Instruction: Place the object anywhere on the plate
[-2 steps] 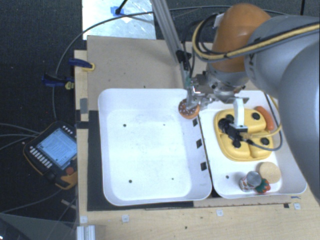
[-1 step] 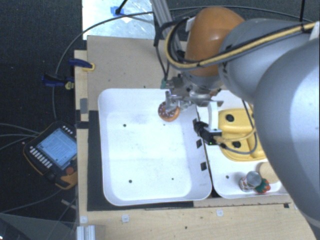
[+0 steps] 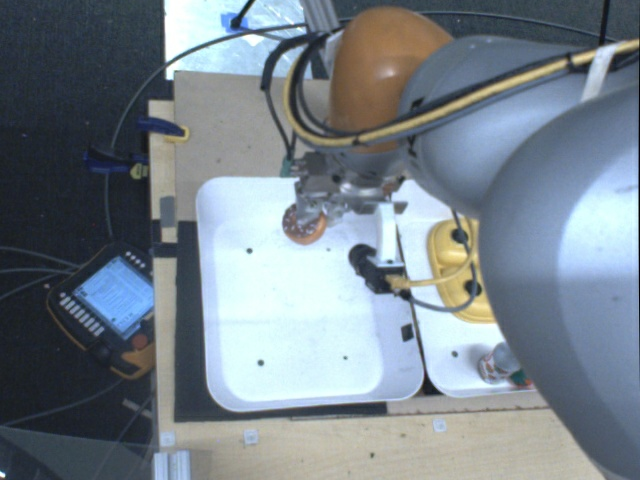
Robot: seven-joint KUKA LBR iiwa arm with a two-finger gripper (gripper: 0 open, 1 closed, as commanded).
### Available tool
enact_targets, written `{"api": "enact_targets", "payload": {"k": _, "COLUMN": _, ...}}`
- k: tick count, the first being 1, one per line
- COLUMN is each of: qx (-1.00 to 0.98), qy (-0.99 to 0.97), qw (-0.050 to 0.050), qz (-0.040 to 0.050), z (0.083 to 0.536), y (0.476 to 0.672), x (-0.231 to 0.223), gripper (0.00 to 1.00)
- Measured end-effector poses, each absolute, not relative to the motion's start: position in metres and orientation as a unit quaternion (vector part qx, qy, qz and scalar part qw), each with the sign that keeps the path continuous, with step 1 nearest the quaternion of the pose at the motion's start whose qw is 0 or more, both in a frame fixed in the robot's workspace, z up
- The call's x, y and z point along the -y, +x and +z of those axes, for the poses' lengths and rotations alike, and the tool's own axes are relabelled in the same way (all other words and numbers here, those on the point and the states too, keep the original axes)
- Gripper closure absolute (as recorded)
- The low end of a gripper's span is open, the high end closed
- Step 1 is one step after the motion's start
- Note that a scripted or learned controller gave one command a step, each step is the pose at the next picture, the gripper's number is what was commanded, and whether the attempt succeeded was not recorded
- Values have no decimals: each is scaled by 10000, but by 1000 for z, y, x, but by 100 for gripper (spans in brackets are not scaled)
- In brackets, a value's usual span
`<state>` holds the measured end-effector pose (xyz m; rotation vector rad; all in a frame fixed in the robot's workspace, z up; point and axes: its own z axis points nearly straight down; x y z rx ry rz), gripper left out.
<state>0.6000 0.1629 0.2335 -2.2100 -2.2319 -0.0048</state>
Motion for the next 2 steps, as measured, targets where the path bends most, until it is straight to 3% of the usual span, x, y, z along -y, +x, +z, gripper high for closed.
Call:
{"api": "enact_targets", "payload": {"k": 1, "qx": 7079, "qy": -7063, "qw": 0, "qz": 2, "z": 229, "y": 592, "x": -159, "gripper": 100}}
{"api": "enact_targets", "payload": {"k": 2, "qx": 7081, "qy": -7061, "qw": -3, "qz": -2, "z": 229, "y": 592, "x": -159, "gripper": 0}}
